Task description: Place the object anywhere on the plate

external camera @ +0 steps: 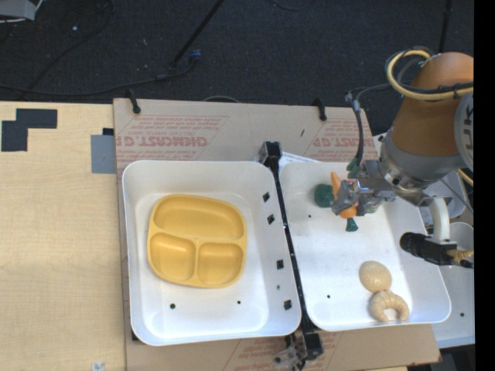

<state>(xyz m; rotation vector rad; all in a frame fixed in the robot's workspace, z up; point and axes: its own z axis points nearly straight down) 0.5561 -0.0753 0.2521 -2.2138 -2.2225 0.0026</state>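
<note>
The hand hangs over the right bin at about twelve o'clock, half hidden by the wrist; whether it grips the small orange-and-green object beneath it cannot be told. The yellow plate lies in the left bin.

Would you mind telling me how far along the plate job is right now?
Nothing is done yet: the yellow plate in the left bin carries no object. In hand: the gripper sits low in the right bin, over the orange-and-green toy; whether it grips it is unclear. The two beige pieces lie untouched. Lifting, carrying over and placing remain.
</note>
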